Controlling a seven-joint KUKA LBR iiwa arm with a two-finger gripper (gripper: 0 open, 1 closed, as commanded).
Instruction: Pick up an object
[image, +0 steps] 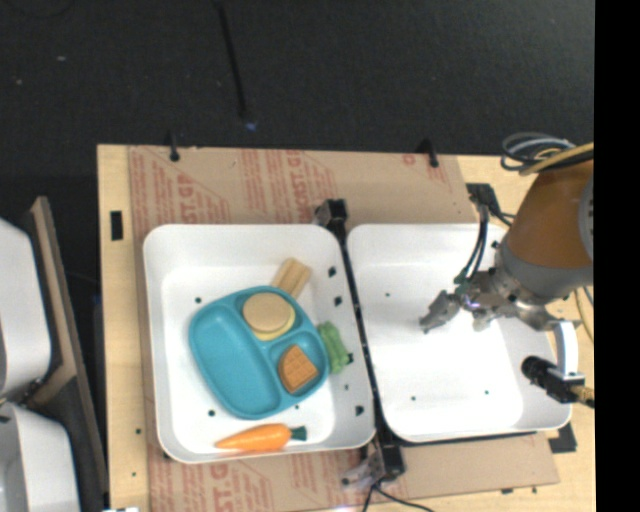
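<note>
My gripper (459, 314) hangs over the right bin (420, 400), at its middle right, open with nothing between its fingers. The objects all lie in the left bin (165, 300). A blue divided tray (235, 375) sits at its centre and carries a round tan bun (270, 312) and a brown waffle-like piece (298, 368). Touching the tray's upper edge is a pale wooden block (294, 274). A green piece (333, 346) rests against the tray's right side. An orange carrot (258, 437) lies along the front wall.
The two bins meet at a dark divider (352, 320) with clamps at both ends. The arm's grey body and orange band (548, 225) cover the right bin's right side. Bare cardboard-covered bench (250, 185) surrounds the bins.
</note>
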